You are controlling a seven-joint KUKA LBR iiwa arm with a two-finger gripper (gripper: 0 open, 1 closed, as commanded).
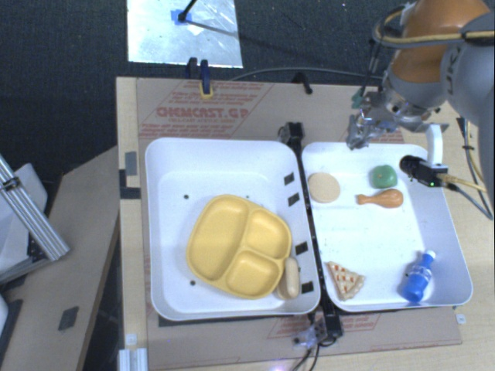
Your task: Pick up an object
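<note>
Along the near edge of the counter (232,332), two shallow white bins are sitting side by side, the left bin (166,207) and the right bin (445,238). Nearest in the right bin, one blue bottle (416,277) is lying toward its near right corner, and one waffle-patterned wedge (345,279) is lying toward its near left corner. Nearest in the left bin, one small beige bread roll (290,277) is resting against the near right edge of one yellow divided tray (238,245), which is taking up the middle of that bin and showing three compartments.

Farther back in the right bin, one toy drumstick (380,199) is lying on its side, one round tan cookie (324,187) is sitting just left of it near the divider, and one green object (383,176) is sitting just behind the drumstick.

At the far edge of the right bin, the tool (360,137) is hanging over the rim beneath the arm's orange band; whether it is open or closed cannot be made out, and nothing is visible in it. All five loose objects in the right bin are lying apart from it.
</note>
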